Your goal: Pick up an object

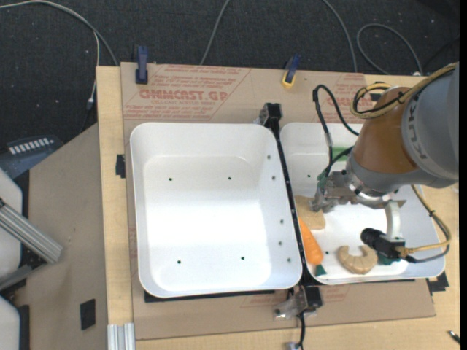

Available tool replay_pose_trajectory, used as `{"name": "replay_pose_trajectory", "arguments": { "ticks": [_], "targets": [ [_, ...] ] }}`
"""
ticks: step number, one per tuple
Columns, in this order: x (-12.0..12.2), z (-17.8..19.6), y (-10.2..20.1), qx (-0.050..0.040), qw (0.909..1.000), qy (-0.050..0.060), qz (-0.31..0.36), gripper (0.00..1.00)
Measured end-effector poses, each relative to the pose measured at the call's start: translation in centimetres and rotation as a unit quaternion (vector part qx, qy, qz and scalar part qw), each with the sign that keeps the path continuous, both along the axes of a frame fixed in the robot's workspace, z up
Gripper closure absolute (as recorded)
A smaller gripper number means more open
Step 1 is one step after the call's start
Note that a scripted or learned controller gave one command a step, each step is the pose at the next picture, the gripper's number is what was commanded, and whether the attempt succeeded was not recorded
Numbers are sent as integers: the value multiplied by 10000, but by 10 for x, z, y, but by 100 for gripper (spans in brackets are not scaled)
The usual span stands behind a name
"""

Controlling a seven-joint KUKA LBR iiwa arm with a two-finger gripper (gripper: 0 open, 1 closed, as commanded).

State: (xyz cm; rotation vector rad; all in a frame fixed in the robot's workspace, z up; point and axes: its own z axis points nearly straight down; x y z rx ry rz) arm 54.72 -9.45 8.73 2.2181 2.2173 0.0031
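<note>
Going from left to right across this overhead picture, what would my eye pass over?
Blue clamp → left bin → yellow clamp → carrot → curved tan piece → robot arm.

Lab: clamped bench (182,93), cables (241,6)

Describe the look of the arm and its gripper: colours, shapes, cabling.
The arm is thick and rounded, grey, with a broad orange band above the wrist. Below the band sits a grey metal collar, and under it the gripper, a small grey metal assembly. Black and yellow cables loop over the band, and a thin green wire runs by the wrist.
</note>
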Motion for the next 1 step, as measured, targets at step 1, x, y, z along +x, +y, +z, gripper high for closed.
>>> {"name": "replay_pose_trajectory", "arguments": {
  "ticks": [1],
  "targets": [
    [-24, 98, -33, 0, 10000, -22, -9, 0]
  ]
}}
